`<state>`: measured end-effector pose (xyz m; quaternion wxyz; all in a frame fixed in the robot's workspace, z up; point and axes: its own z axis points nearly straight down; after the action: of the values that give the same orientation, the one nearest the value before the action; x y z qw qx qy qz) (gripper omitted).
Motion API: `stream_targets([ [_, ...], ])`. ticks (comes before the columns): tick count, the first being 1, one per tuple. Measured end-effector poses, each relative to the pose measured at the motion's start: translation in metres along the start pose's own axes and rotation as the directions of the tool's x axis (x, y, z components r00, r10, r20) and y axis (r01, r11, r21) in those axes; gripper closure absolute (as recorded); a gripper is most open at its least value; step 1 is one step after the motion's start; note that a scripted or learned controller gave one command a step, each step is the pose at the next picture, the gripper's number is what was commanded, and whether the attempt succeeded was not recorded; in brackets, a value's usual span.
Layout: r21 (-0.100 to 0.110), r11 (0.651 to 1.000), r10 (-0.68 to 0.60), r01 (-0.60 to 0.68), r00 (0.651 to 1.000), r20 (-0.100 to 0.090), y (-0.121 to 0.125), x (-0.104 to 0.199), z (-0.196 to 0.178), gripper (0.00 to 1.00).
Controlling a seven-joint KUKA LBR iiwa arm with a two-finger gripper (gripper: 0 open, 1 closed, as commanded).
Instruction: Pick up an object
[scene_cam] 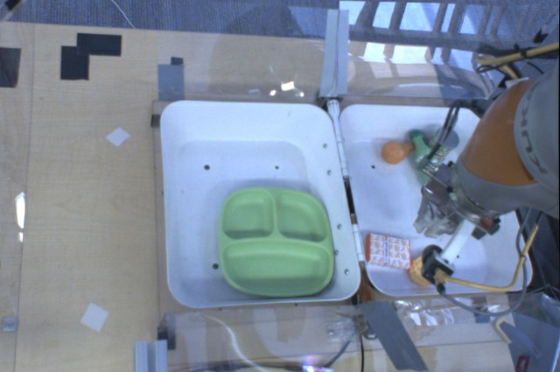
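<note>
Pale wooden bench [79, 213], black patches near the far left corner. Directly on it, side by side and touching: left white bin [188, 143], right white bin [367, 134]. Small pale tags [117, 136] stuck on bare wood left of bins.

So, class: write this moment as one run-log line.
arm: over right bin | hand: low in bin, grasp unclear | right bin: orange ball, green item, small packet | left bin: green divided plate
</note>
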<state>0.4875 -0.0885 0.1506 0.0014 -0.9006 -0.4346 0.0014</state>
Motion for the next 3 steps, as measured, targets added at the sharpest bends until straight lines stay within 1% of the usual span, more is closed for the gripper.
stream_targets([
  [1,0.000,1.000,-0.002,0.002,1.000,0.000,-0.004,0.004,0.015,1.00],
  [2,-0.007,0.994,0.112,-0.112,0.994,-0.009,0.034,-0.038,0.061,1.00],
  [3,-0.006,0.996,-0.088,0.088,0.996,0.000,0.007,-0.007,-0.163,1.00],
])
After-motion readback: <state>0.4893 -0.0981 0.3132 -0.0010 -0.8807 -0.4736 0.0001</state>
